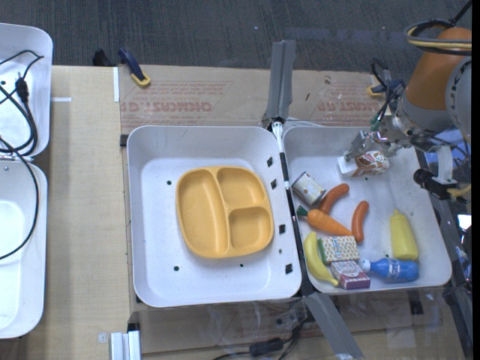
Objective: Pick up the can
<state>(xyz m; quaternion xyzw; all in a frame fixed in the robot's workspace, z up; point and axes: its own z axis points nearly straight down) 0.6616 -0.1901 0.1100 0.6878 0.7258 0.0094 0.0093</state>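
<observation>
Camera view. The can (306, 188) lies on its side in the right bin (439, 223), close to that bin's left wall and just beside a sausage (335, 196). I read it as a small tin, though its label is too small to make out.

Handling, as I judge it:
- Stiff metal shell, so a firm squeeze is tolerated.
- Smooth and round, so it is liable to roll or slip.
- Probably light.
- Best hold: across the curved body at mid-length, with the closing direction square to the can's axis.

The end effector (367, 147) is over the far part of the right bin, at a red-and-white item (373, 162) and well apart from the can. I cannot tell whether it is wide or narrow, or whether it grips anything.

Containers:
- The right bin also holds a second sausage (360, 220), a carrot (328, 222), a banana (315, 257), two small boxes (339, 247), a yellow bottle (403, 235) and a blue bottle (394, 268).
- The left bin (150, 201) holds a yellow divided plate (223, 210) with nothing in its compartments.

Both bins sit on the desk (82, 201).
</observation>
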